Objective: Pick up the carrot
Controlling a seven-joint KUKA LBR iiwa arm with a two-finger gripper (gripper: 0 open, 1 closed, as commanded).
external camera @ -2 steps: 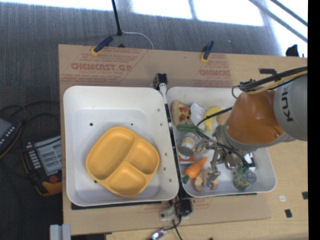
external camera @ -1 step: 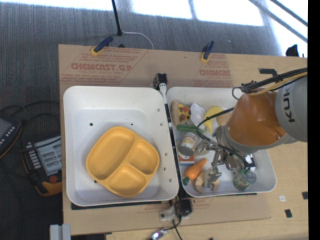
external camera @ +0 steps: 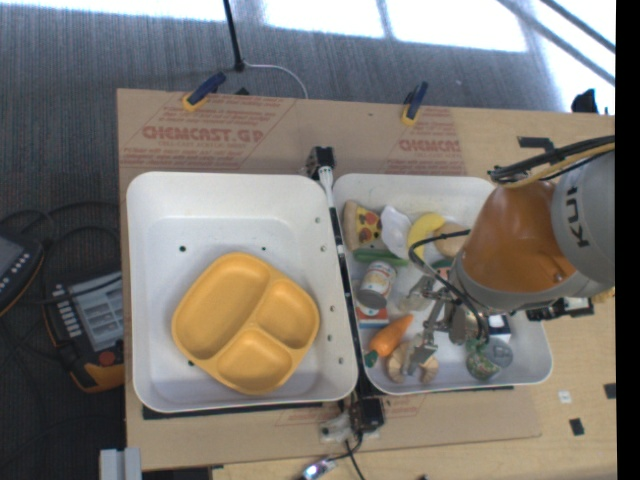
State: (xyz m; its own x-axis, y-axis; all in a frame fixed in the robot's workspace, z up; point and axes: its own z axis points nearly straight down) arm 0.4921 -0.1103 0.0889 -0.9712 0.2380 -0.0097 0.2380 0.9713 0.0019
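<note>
We see the carrot (external camera: 390,334) in the right bin (external camera: 535,368), just beside our gripper (external camera: 432,338); a yellow tray (external camera: 246,320) fills the left bin (external camera: 160,258)

A: We count 2 bins (external camera: 150,268), 1 yellow tray (external camera: 247,320), 1 carrot (external camera: 389,334).
B: Plus 1 can (external camera: 375,284), 1 pizza slice (external camera: 366,226), 2 clamps (external camera: 204,90). Rest too jumbled.

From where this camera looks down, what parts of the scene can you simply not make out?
- Gripper: too small and cluttered in the camera view to tell whether it grips anything; it sits just right of the carrot.
- Right bin: its right half is hidden beneath the orange band of the arm.
- Green round item: partly covered by the arm, identity unclear.
- Small can: label too small to read.
</note>
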